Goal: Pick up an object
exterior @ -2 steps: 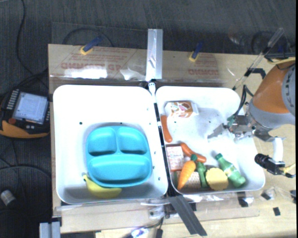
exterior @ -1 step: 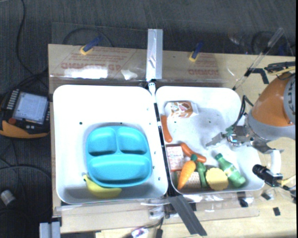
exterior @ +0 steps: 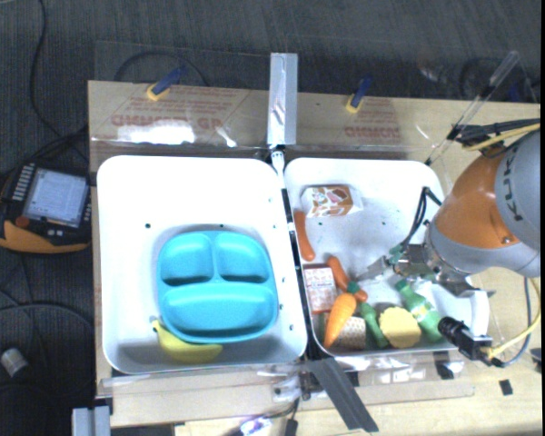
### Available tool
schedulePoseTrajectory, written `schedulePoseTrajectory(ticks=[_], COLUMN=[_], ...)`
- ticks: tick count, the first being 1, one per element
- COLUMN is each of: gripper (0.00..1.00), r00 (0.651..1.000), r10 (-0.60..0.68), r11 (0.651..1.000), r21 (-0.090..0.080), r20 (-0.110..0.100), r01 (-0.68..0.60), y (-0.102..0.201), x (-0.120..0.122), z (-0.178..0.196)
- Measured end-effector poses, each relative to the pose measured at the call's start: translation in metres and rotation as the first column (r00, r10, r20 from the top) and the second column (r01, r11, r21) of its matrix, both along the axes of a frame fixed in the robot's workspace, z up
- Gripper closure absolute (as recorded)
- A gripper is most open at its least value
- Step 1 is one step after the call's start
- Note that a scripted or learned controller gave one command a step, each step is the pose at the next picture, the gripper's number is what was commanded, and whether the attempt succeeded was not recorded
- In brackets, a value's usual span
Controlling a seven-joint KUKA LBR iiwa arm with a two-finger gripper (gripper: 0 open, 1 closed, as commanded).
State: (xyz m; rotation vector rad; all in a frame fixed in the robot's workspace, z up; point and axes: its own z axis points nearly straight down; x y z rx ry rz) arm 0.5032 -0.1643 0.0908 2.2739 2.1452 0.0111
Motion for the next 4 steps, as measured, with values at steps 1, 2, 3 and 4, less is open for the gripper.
schedulePoseTrajectory(ticks=[1,2,3,4], gripper=[1.00,1.00,1.00,1.00], r00=[1.000,0.996,0.996,0.996], r10=[0.001,-0.090,-0.089,-0.087], r11=[1.000,0.996,0.996,0.996], r21=[0.003,0.003,-0.001,-0.005], r20=[0.000,-0.019,-0.021,-0.024], r01=[-0.001,0.090,0.089,0.087], y=[0.001,0.050,0.050,0.050], x=[0.001,0.066,0.066,0.065], z=[0.009,0.098,0.106,0.114])
